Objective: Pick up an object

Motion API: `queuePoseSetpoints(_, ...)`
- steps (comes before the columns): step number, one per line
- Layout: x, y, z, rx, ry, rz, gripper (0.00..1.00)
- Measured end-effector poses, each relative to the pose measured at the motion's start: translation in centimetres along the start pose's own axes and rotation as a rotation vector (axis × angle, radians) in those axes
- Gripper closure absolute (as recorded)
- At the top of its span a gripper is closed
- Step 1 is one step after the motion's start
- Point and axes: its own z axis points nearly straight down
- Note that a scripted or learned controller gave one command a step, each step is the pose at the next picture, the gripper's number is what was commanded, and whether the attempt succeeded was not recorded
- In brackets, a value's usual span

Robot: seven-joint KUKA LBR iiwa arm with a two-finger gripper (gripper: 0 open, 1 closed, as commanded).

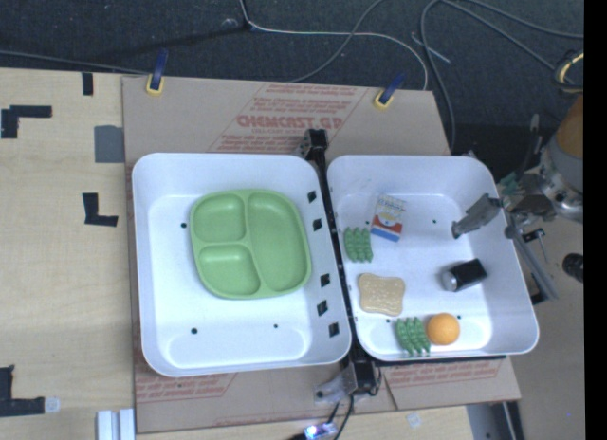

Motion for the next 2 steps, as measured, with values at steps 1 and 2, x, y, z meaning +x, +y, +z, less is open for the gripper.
queuePoseSetpoints(1,0.1,0.3,-0.7,-0.012,-0.003,-0.004,0.00)
queuePoseSetpoints(2,-0.5,0.8,4.0,-0.009,-0.003,-0.004,0.00)
